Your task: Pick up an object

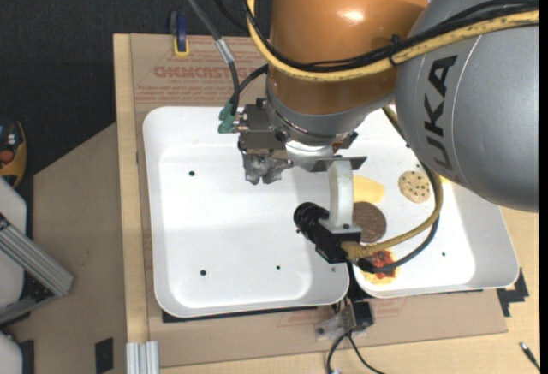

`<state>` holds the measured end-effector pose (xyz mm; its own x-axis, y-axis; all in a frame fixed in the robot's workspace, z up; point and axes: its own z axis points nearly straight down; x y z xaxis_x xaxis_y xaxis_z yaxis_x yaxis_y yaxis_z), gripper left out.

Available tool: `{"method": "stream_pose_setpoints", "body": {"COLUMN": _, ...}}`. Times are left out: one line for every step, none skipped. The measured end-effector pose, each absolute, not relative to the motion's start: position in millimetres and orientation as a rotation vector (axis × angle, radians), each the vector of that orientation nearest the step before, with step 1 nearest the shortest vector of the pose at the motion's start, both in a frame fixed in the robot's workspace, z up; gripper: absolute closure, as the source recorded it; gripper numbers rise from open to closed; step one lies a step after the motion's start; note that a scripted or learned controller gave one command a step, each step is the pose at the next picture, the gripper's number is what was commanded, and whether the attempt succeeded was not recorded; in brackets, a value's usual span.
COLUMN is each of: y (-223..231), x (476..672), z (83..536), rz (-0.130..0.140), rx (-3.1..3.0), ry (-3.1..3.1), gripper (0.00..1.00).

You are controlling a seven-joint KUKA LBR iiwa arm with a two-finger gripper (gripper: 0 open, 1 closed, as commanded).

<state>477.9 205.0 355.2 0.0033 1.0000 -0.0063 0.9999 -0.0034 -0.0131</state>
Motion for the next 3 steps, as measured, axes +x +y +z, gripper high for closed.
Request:
{"method": "stream_pose_setpoints", "body": {"y": 212.9, "x": 478.7, "z": 345.2, "rz": 0.006, "rx": -2.22, "ry": -2.22, "gripper": 1.0}}
{"method": "stream_pose_setpoints", "body": {"y": 224.3, "x": 479.7, "z": 519.0, "rz": -0.032, "rx": -2.223, "ry": -2.228, "gripper": 1.0}}
{"method": "stream_pose_setpoints", "body": {"y": 210.8, "x": 477.1, "z": 348.1, "rz": 0.028, "rx": -2.22, "ry": -2.214, "gripper": 1.0}}
